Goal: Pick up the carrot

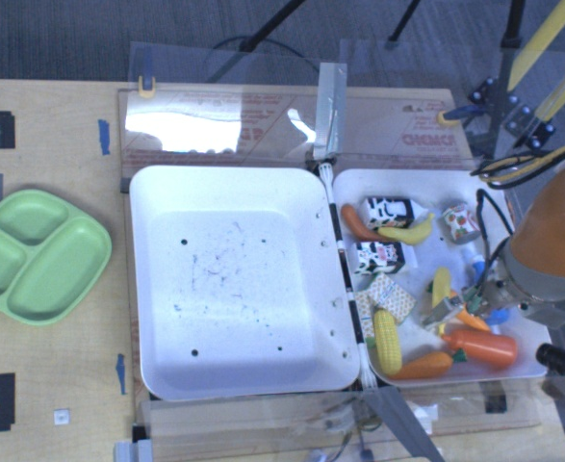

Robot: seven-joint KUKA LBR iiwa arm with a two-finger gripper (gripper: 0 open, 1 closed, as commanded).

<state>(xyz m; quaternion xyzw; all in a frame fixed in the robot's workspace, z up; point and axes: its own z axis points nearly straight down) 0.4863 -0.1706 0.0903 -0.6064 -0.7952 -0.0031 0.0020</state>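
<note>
Standing by the pale wooden bench (61,373), I saw two shallow white plastic bins side by side on it, with dark grey carpet and black tripod legs (292,8) behind. A clear plastic screen (224,114) rose along the far edge of the bins. The left white bin (234,354) held only scuff marks, and a green sectioned plate (37,255) lay well apart on the bench to its left. The right white bin (426,176) was crowded: the long orange plastic carrot (423,364) lay along the near wall, just beside a knobbly yellow corn cob (386,340) and a glossy red-orange bottle-like toy (481,346). Farther back were a yellow banana (409,230), two black-and-white cow-patterned cartons (388,209) and a chequered packet (388,296). The grey arm with its orange band (552,239) reached in from the right, and its two-finger gripper (460,304) hung low over the clutter above the carrot; I could not tell how its fingers stood.
</note>
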